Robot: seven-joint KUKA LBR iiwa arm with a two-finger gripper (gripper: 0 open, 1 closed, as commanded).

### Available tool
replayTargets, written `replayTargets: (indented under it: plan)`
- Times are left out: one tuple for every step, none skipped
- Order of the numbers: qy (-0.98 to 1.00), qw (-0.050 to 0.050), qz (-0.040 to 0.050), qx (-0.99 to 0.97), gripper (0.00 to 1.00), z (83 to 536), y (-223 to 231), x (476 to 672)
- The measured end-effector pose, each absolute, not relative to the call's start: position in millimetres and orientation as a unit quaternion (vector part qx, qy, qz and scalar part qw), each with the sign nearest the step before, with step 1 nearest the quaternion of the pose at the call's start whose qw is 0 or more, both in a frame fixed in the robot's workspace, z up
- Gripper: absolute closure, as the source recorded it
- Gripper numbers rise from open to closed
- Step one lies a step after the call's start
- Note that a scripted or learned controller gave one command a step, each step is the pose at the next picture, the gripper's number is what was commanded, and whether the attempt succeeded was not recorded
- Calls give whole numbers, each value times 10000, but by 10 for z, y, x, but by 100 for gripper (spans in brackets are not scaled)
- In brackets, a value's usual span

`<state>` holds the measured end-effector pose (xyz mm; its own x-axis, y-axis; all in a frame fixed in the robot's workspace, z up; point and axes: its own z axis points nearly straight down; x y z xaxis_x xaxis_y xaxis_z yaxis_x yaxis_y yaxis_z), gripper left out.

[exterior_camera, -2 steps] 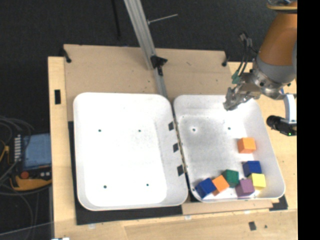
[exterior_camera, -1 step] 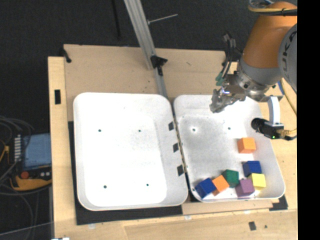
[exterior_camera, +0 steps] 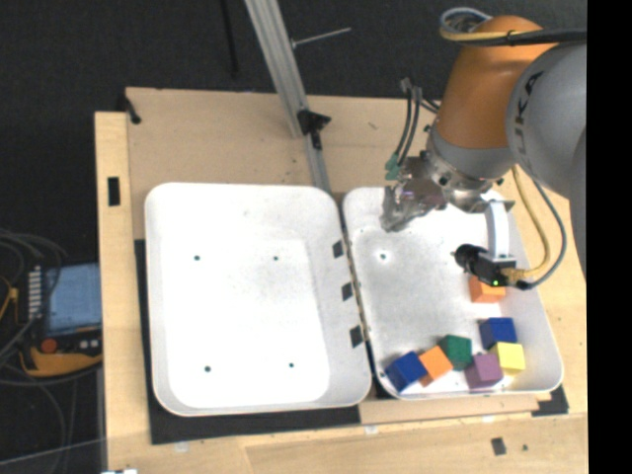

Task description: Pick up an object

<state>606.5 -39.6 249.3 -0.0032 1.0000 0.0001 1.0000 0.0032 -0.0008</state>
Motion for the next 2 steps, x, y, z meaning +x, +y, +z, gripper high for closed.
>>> replayTargets:
  plan:
    - [-7096,12,3,-7046,100,2466,179,5970]
    - [-7099,2,-12,-7043,100,2505,660,6002]
